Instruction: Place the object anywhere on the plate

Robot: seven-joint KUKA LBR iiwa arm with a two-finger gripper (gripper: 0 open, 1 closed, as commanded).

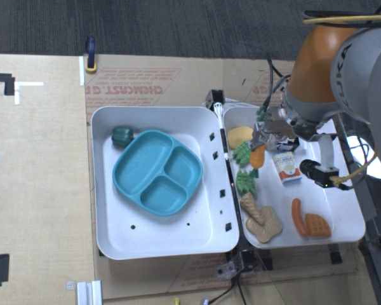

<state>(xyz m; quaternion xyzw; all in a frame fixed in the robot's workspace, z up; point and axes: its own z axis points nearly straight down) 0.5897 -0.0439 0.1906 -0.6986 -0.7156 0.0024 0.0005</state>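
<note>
Apparently, an orange carrot (257, 157) is being gripped by the gripper (259, 146) near the right bin's (343, 234) left wall, for transfer to the plate (157, 172).

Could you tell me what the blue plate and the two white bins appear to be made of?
The blue plate looks like moulded plastic: one even teal colour, rounded dividers between three compartments, and a soft, low sheen. The white bins, left and right, also look like plastic or coated sheet, with smooth, matte white walls and rounded corners; the view cannot settle which.

The gripper (259, 143) hangs over the right bin (343, 227), seemingly clasping an orange carrot (257, 157); the plate (157, 172) lies in the left bin (152, 243).
</note>
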